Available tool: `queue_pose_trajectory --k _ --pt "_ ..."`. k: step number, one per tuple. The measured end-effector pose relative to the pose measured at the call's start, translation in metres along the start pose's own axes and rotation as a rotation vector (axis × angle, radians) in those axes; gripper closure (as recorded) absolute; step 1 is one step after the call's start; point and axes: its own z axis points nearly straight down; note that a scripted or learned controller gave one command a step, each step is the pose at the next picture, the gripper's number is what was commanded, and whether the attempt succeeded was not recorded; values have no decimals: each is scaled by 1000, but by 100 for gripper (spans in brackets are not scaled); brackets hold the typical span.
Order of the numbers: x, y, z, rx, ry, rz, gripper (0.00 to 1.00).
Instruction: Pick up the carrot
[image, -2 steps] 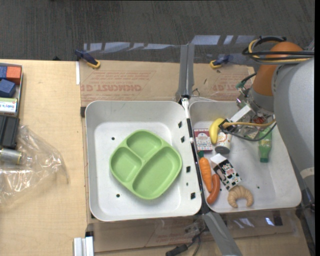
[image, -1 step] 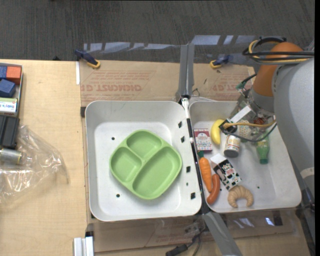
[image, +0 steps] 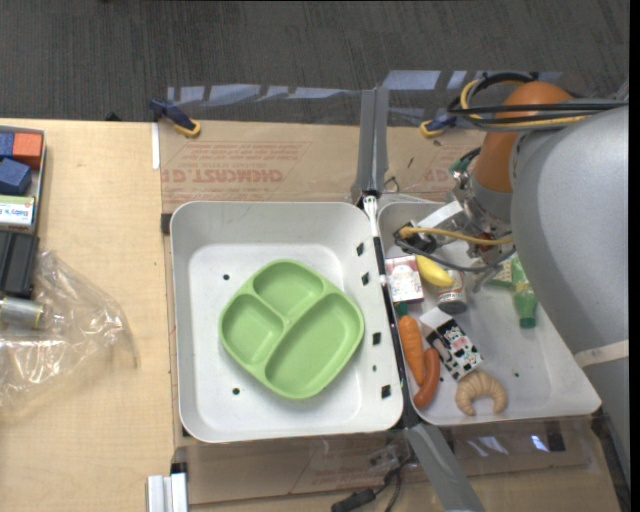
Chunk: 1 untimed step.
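Observation:
The carrot (image: 410, 340) is an orange tapered piece lying lengthwise by the left wall of the right bin (image: 560, 370). Its lower end meets a redder sausage-like piece (image: 428, 380). My gripper (image: 476, 264) hangs over the far part of the right bin, above a yellow banana (image: 436, 270) and a small can (image: 451, 298). It is well behind the carrot and apart from it. The bulky grey arm (image: 570, 220) and its cables cover most of the gripper.
The right bin also holds a red-and-white box (image: 403, 280), a cow-patterned toy (image: 456, 350), a croissant (image: 480, 393) and a green bottle (image: 525, 300). A green divided plate (image: 290, 328) lies in the left bin (image: 200, 300). Boxes and a plastic bag (image: 60, 320) sit far left.

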Motion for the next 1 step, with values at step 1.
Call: queue_pose_trajectory --k 1 --pt "0 -1 -5 2 -5 -5 100"
